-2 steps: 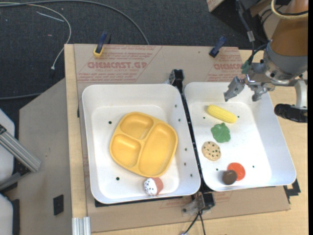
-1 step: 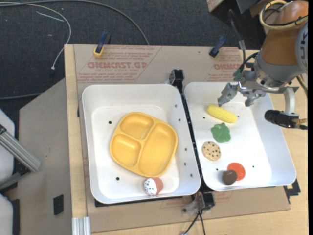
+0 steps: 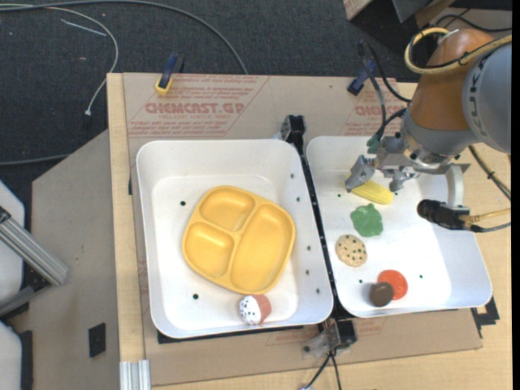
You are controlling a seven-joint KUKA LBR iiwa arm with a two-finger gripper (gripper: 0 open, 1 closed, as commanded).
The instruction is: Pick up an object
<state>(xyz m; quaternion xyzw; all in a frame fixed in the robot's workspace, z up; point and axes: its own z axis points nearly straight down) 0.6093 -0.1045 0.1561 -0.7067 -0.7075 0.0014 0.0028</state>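
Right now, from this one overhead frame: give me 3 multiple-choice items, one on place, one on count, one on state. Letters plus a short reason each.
1. Where is the yellow divided plate?
A. left bin
B. right bin
C. on the cardboard outside both bins

2. How many compartments does that plate have?
A. two
B. three
C. five

3. Where is the gripper?
A. over the left bin
B. low over the yellow item at the far end of the right bin
C. parked off the bench

Answers:
1 A, the plate lies inside the left bin beside a small white toy.
2 B, two small wells and one large one are visible.
3 B, the fingers reach down next to the yellow item, above the green toy and the cookie.
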